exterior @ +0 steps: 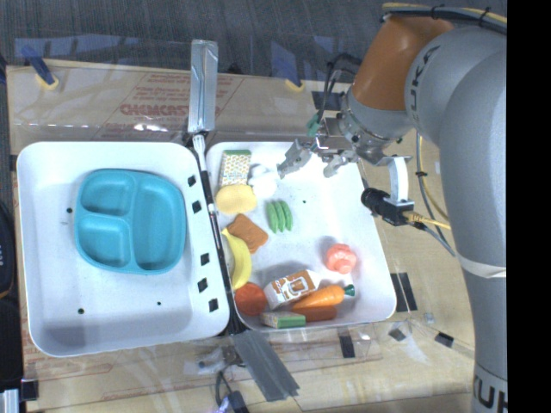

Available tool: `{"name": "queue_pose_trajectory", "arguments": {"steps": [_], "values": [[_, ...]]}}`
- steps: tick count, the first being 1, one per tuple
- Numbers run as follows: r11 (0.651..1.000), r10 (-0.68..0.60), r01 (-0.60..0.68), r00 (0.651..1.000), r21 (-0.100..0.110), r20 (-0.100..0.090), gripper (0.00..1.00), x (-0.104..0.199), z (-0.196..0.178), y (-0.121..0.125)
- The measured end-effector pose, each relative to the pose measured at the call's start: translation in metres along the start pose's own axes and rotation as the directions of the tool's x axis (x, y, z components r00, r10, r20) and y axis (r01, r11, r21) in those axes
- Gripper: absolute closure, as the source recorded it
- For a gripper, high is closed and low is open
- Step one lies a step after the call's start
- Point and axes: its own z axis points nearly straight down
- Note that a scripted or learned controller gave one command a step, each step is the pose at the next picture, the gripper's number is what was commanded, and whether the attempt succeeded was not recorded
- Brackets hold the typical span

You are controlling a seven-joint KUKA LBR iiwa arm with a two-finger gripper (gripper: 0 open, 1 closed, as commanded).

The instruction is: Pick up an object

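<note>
My gripper hangs over the back of the right bin, its two fingers spread apart and open, with nothing between them. Just left of it lie a small white object and a green-and-white packet. In front of it rest green pea pods, a yellow lemon and a brown bread slice. Nearer the front sit a pink-orange fruit, a carrot, a small carton, a red tomato, a banana and a green block.
The left bin holds a blue divided plate. A metal divider stands between the bins at the back. The grey arm with its orange band fills the right side, with a black cable fitting by the right bin's wall.
</note>
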Motion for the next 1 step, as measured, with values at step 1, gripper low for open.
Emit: {"name": "queue_pose_trajectory", "arguments": {"steps": [1], "values": [[0.981,-0.196,0.196,0.981,-0.004,0.003,0.0,0.011,0.126,0.0045]]}}
